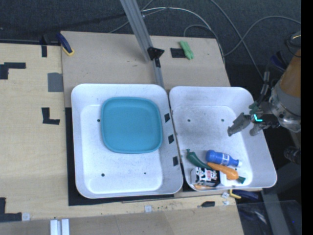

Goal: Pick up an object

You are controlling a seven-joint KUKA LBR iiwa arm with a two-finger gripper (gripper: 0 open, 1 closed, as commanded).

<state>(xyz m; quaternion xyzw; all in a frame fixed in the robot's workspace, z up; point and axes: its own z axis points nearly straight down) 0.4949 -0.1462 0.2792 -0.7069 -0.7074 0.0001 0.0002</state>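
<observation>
Clutter (215, 169) is packed in lower-right bin (259, 146) corner; gripper (247, 124), fingers spread and empty, is risked snagging neighbours or wall.

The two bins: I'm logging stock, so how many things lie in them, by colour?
Teal: 1, the plate in the left bin
Blue: 1, bottle
Orange: 1, carrot-like piece
Green: 1, small tool
Black-and-white: 1, packet
Total: 5

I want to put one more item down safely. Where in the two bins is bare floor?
Right white bin: bare back floor, from the gripper to the left wall. Its front corner is crowded: blue bottle, orange carrot-shaped toy. Left white bin: bare strip before the square teal plate.
</observation>
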